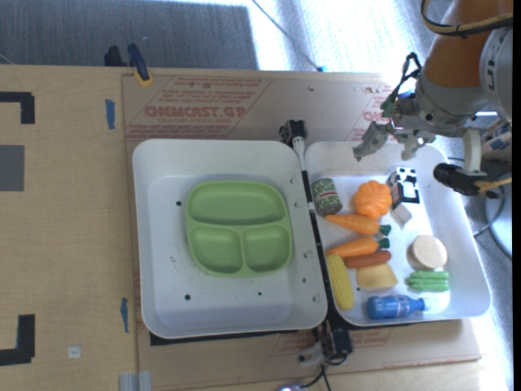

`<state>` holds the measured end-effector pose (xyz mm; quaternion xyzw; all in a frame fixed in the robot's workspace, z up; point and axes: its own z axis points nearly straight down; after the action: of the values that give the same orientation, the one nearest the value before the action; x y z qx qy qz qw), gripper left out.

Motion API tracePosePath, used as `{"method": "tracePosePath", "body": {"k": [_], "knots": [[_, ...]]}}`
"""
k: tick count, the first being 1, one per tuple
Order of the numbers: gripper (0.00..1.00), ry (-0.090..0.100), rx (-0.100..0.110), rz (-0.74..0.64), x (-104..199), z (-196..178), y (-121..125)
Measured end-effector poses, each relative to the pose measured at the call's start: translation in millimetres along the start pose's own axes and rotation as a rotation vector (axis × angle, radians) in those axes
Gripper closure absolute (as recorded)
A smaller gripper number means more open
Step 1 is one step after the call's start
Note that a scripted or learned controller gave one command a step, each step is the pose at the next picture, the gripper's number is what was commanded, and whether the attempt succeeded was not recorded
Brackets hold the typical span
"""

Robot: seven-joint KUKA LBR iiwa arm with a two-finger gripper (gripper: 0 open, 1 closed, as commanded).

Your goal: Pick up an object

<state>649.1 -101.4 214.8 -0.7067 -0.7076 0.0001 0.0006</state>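
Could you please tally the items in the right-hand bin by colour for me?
Orange: 3, a pumpkin and two carrots
Green: 2, a can and beans
Yellow: 2, corn and a potato
Red: 1, a sausage
Blue: 1, a bottle
Cream: 1, a round disc
Black and white: 1, a small block
Total: 11

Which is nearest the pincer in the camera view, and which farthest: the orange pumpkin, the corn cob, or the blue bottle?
From the pincer, at the right bin's far edge:
1. Orange pumpkin, in the bin's far half, just below the pincer.
2. Corn cob, along the bin's left wall, near half.
3. Blue bottle, by the bin's near edge.
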Motion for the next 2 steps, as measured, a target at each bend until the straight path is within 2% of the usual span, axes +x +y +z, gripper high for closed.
{"method": "tracePosePath", "body": {"k": [1,2], "knots": [[0.0,-0.005,-0.003,0.004,6.4,116.3,-36.7],[1.0,-0.003,-0.007,0.004,7.8,106.1,-35.4]]}}
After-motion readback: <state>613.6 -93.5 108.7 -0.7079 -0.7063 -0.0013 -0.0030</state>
